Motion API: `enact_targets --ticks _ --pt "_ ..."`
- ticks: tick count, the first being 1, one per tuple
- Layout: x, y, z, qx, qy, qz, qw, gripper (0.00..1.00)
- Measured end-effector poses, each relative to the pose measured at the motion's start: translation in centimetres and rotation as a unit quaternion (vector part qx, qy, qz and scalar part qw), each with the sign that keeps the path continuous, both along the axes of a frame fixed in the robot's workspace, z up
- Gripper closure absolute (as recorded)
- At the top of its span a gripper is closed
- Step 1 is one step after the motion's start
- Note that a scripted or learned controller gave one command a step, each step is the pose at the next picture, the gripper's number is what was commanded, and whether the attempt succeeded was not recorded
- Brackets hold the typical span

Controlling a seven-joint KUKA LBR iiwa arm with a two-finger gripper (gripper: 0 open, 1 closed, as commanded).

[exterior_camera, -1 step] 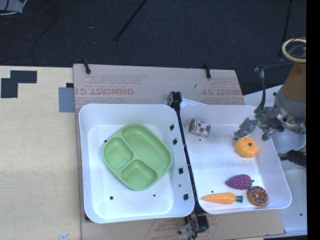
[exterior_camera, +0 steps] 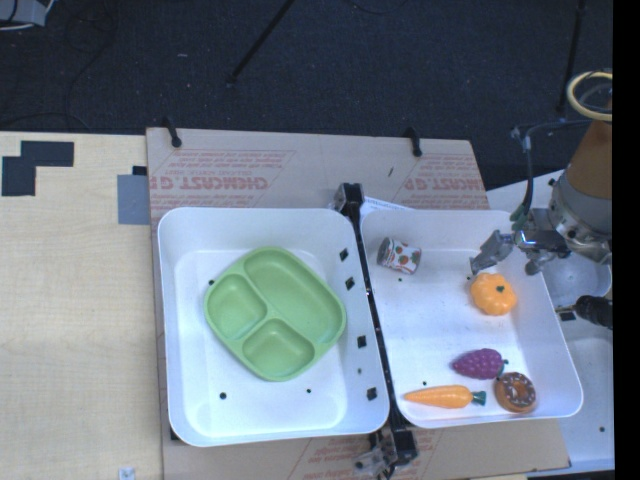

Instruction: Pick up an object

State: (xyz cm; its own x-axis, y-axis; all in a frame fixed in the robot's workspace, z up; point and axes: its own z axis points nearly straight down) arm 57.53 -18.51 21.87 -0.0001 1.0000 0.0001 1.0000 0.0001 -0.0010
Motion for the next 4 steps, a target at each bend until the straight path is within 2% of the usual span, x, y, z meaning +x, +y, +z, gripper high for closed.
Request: enact_targets --ticks 1,2,3,4 --pt "-0.2 1.0 -5.9 0.0014 0.004 0.0 1.0 0.0" --pt "-0.5 0.3 -10.4 -0.0001 0.0 0.0 1.0 0.0" --pt "-0.1 0.0 -11.1 -0.003 -0.006 -0.002 1.0 0.0" --pt "-0.2 -0.2 -10.2 -0.0041 -0.005 -0.003 1.0 1.0"
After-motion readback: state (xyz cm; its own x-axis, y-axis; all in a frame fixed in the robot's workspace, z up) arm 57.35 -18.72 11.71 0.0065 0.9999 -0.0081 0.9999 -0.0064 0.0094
